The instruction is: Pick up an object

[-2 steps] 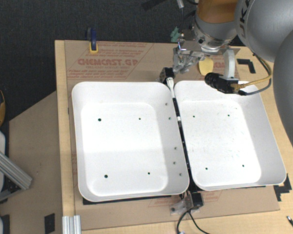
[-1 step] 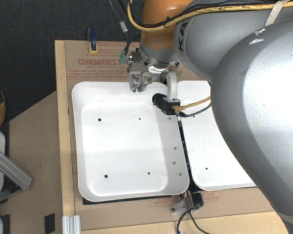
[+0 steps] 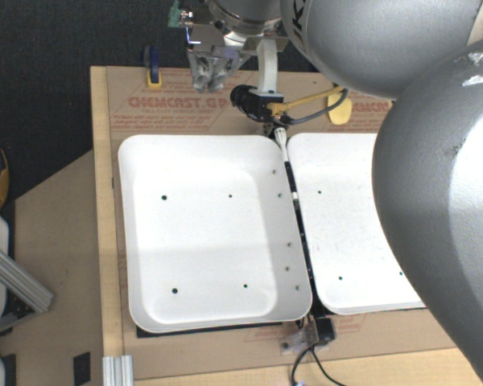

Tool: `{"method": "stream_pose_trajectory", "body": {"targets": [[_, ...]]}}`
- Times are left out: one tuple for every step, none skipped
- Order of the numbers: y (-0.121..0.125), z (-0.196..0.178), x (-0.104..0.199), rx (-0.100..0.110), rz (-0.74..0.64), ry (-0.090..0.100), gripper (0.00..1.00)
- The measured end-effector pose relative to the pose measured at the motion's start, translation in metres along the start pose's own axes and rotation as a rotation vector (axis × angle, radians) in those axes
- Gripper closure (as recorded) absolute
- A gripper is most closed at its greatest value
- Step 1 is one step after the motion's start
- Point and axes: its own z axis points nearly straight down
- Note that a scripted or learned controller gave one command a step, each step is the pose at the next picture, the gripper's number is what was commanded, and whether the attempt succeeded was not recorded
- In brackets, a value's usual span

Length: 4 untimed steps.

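I see the grey KUKA arm (image 3: 419, 135) as a large bulk across the right of the view, covering much of the right shallow white plastic bin (image 3: 338, 232). The left shallow white plastic bin (image 3: 209, 232) lies beside it, the two rims touching along the middle; I see only small dark dots on its floor and no loose object in it. Both bins rest on a brown cardboard-coloured board (image 3: 113, 215) with red lettering at its far edge. The two-finger metal gripper (image 3: 209, 75) hangs at the far side, above that lettering and beyond the left bin's far rim. Its fingers point down, close together, with nothing between them; I cannot tell whether they are fully closed. I cannot locate an object to pick; any may be hidden under the arm. I judge the step to be the approach. The next move calls for finding a target, then travelling over a bin.
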Motion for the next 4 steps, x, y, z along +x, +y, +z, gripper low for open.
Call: {"method": "stream_pose_trajectory", "body": {"targets": [[-0.007, 0.073, 0.014, 0.024, 0.006, -0.008, 1.0], [-0.013, 0.03, 0.014, 0.013, 0.007, -0.005, 1.0], [-0.016, 0.0, -0.034, 0.013, 0.012, -0.007, 1.0], [-0.006, 0.096, 0.016, 0.029, 0.004, -0.008, 1.0]]}}
